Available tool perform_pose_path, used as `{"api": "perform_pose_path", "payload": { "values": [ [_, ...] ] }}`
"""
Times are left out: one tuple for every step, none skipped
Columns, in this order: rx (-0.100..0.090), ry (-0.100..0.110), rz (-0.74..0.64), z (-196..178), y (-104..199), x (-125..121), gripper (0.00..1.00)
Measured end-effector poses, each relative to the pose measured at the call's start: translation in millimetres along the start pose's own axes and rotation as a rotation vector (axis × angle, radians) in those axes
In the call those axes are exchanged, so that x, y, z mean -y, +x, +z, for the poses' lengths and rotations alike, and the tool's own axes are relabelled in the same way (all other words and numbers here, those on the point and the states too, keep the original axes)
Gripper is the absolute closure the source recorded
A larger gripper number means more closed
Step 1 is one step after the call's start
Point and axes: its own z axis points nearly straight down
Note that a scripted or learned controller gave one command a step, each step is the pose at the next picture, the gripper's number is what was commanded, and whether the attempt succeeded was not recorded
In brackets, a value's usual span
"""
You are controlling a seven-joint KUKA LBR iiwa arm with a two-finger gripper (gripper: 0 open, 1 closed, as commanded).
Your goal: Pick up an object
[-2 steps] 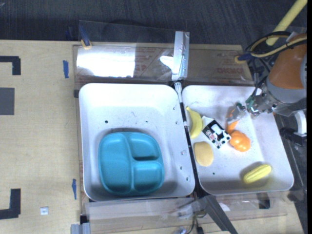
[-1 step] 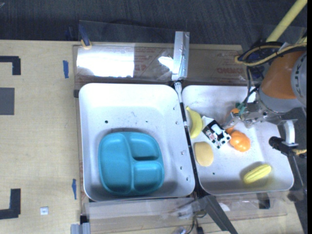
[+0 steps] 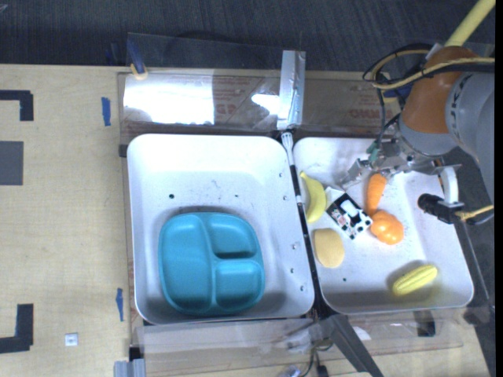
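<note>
1. Fingers (image 3: 376,157) of the gripper sit low over the far part of the right bin (image 3: 456,285), at the end of the grey arm (image 3: 471,116) with its orange band (image 3: 428,104); whether they are spread or closed cannot be told from this slanted view, and nothing can be seen between them.
2. Just below the gripper lies a carrot (image 3: 376,192), pointing toward the near side of the bin; whether the gripper touches it is unclear.
3. An orange fruit (image 3: 386,228) rests right at the carrot's near end, touching or almost touching it.
4. A small black-and-white object (image 3: 346,213) lies just left of the carrot and the orange fruit.
5. A banana (image 3: 314,199) lies along the left wall of the right bin, with a pale yellow potato-shaped piece (image 3: 329,247) just nearer the camera.
6. A yellow corn-like piece (image 3: 414,279) lies near the front right corner of the right bin, apart from the others.
7. The left bin (image 3: 157,159) holds a blue divided plate (image 3: 211,259) in its near half.
8. Both bins sit side by side on the wooden table (image 3: 55,210), with a clear plastic sheet (image 3: 204,93) propped behind the left bin.
</note>
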Motion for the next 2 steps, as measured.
{"api": "perform_pose_path", "payload": {
  "values": [
    [0.004,-0.008,-0.001,-13.2,-0.8,-2.1,1.00],
    [-0.002,-0.006,0.098,-103.7,100.2,-25.2,1.00]
  ]
}}
